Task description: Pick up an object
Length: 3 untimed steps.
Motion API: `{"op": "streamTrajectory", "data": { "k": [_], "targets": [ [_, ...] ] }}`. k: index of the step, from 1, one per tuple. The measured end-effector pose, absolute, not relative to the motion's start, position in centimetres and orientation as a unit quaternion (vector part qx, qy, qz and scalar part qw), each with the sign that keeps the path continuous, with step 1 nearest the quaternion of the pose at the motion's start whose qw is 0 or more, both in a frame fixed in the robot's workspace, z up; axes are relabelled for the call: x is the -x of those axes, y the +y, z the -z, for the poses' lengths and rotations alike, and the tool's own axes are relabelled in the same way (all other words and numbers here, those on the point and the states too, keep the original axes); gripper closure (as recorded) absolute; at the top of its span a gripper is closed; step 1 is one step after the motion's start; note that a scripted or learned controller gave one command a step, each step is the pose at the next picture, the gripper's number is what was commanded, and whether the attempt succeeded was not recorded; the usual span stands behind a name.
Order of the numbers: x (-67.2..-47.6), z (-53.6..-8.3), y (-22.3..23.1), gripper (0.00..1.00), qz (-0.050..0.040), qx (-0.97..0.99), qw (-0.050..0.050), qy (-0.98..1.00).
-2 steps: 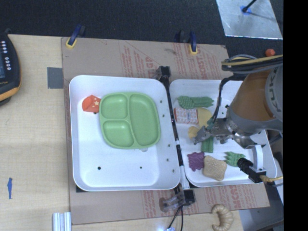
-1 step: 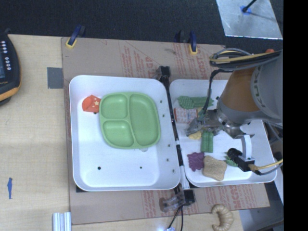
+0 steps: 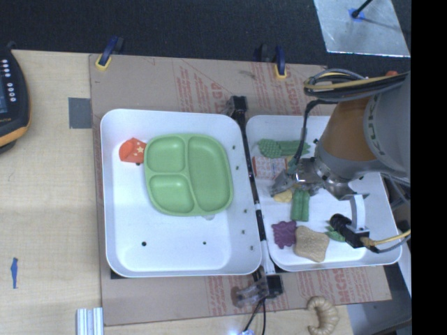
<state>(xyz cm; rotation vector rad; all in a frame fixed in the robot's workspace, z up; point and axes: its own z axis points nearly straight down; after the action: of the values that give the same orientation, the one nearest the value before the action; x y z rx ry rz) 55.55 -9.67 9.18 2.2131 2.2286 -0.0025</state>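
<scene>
Far to the pincer's left, the left bin (image 3: 119,250) holds a green divided plate (image 3: 188,173) lying flat, with a small red-orange toy (image 3: 131,150) touching the plate's far-left edge; both are well away from the arm's reach at this moment, so I judge them no part of this try. The right bin (image 3: 391,257) carries the loose pieces gathered close together, which suits a downward grab.

The pincer (image 3: 292,180) hangs low over that clutter. Just beside it, toward the near edge, a dark green block (image 3: 300,205) stands, with a yellow scrap (image 3: 282,196) at its left. A leafy green piece (image 3: 278,147) lies just beyond the pincer. Nearer the front sit a purple toy (image 3: 283,233) and a tan slice (image 3: 311,243), apart from it.

Whether the pincer is spread or closed I cannot tell. The dark green block seems the likeliest target.
</scene>
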Motion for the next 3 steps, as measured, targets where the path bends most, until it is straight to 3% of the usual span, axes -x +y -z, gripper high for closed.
{"op": "streamTrajectory", "data": {
  "k": [1, 2, 3],
  "targets": [
    [-54.3, -9.1, -10.3, 0.0, 0.0022, -0.706, -0.002, 0.709],
    [-58.4, -9.2, -10.0, 0.0, -0.0002, -0.705, 0.0, 0.709],
    [-49.9, -9.1, -12.0, 0.0, 0.0035, -0.707, -0.005, 0.707]
  ]
}}
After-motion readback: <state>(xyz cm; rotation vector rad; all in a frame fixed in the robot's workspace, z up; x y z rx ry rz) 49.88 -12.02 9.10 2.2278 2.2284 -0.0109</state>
